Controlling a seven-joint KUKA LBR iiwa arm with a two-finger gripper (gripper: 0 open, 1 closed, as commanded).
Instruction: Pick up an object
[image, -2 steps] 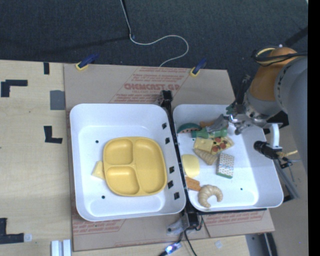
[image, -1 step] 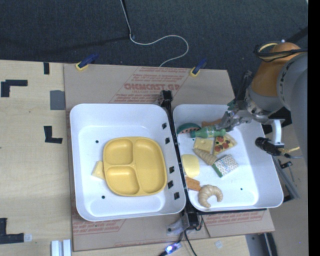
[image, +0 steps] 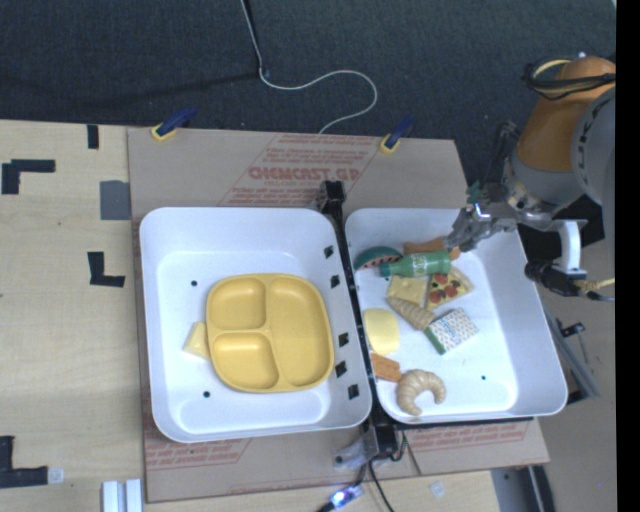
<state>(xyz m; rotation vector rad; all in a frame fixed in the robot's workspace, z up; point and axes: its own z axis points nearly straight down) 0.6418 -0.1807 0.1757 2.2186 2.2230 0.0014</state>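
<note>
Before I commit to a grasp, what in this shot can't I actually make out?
- Gripper: too small and blurred in the camera view to tell finger state or whether anything is held.
- Pale wedge in the left bin: partly under the yellow divided plate; its full shape is hidden.
- Watermelon slice: partly covered by the green bottle.
- Arm: cut off at the right edge.

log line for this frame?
stage: reaching | gripper: over right bin, by green bottle | left bin: yellow tray

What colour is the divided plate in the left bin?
Yellow. The divided plate shows clearly in the camera view.
</note>
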